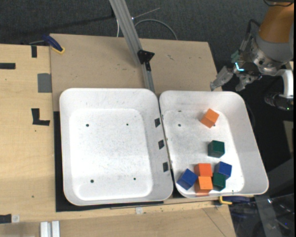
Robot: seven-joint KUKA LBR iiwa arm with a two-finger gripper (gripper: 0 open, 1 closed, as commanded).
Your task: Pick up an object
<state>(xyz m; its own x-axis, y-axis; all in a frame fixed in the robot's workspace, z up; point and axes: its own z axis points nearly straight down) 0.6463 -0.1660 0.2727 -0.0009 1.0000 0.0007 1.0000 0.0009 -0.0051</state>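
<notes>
We see the gripper [232, 79] up past the far edge of the right bin [251, 147], its two fingers spread apart with nothing between them, and all the blocks lie in that bin. The orange block [210, 117] sits alone near the far end and the dark green block [216, 148] alone in the middle. If we reach for the tight bunch in the near corner [205, 176], we think the fingers could bump a neighbour and grab nothing.
</notes>
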